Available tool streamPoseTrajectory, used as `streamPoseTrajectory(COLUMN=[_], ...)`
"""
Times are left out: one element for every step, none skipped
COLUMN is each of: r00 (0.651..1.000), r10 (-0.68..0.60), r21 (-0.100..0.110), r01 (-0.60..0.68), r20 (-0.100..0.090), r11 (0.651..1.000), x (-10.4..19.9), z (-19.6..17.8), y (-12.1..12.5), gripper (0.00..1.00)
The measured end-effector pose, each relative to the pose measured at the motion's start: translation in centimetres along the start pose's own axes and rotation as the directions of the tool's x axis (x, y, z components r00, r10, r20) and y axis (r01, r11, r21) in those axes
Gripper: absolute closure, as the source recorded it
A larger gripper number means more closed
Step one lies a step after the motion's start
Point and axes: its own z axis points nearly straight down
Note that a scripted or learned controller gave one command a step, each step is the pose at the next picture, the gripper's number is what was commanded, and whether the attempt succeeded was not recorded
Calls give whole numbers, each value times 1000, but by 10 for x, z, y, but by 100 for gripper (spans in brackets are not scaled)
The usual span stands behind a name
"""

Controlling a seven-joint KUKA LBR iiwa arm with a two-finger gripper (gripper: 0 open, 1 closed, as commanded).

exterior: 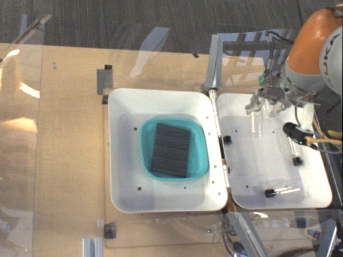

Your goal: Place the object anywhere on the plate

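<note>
A light wooden surface (59,186) fills most of the slanted overhead view, with dark grey carpet beyond its far edge. 2 shallow white bins sit side by side on it, touching along their inner edges.

The left bin (126,191) holds a teal plate (199,154) with rounded corners, near the bin's middle. A dark grey ridged rectangular block (171,150) lies flat on the plate, well inside its rim, with its long side running roughly toward and away from the camera.

The right bin (241,186) carries a few small items: a clear tube with a dark cap (281,191) lying near the front edge, another clear tube with a dark cap (295,151) toward the right side, and a small dark piece (226,140) close to the left wall.

The arm (316,47) enters from the upper right, its orange band large in the corner. The gripper (266,107) hangs over the far part of the right bin, well apart from the plate. Its 2 pale fingers (253,107) point down and stand apart, with nothing between them.
</note>
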Motion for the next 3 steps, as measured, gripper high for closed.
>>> streamPoseTrajectory(r00=[997, 989, 939], r10=[-76, -148, -344], r21=[3, 5, -1], r01=[76, 148, 344], r20=[-2, -3, -2], r11=[997, 989, 939], x=[36, 90, 138], z=[16, 16, 5], y=[-62, -107, -48], gripper=[100, 100, 100])
